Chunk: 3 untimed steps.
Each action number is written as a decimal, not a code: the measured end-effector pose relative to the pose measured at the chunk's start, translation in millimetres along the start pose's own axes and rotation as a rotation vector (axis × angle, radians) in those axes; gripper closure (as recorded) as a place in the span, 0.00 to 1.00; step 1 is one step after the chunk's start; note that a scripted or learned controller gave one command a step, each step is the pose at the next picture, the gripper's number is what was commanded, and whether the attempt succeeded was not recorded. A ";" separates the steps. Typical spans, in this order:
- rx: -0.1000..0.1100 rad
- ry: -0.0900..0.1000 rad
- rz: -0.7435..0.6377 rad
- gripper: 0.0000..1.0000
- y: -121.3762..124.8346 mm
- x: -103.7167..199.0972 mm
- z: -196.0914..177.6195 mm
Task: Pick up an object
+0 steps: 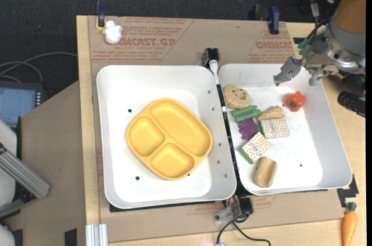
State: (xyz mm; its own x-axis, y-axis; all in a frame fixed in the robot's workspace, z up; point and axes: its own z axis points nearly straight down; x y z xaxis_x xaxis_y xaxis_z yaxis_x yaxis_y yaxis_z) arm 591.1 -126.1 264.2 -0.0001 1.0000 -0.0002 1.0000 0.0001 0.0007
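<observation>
My gripper [301,75] hangs over the far right part of the right bin [325,163], its two fingers [287,73] spread open with nothing between them. Just below it in the view lies a small red pepper toy [294,101]. Further left in that bin sit a round tan cookie [236,96], a green piece [244,113], a purple piece [249,128], a tan wedge [272,113], two speckled square packets [275,128] [256,149] and a tan cylinder [264,171].
The left bin [116,93] holds a yellow divided plate [168,137]. A white toy [111,34] rests on the cardboard at the far left corner. An orange carrot toy [349,227] lies off the bin at the bottom right.
</observation>
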 end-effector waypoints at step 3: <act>0.006 0.002 0.002 0.00 -2.3 -53.0 179.5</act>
State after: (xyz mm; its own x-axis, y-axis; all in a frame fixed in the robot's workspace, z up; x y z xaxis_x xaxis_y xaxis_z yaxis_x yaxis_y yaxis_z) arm 588.9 -179.1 84.7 0.0021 1.0000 0.0021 1.0000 -0.0021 -0.0054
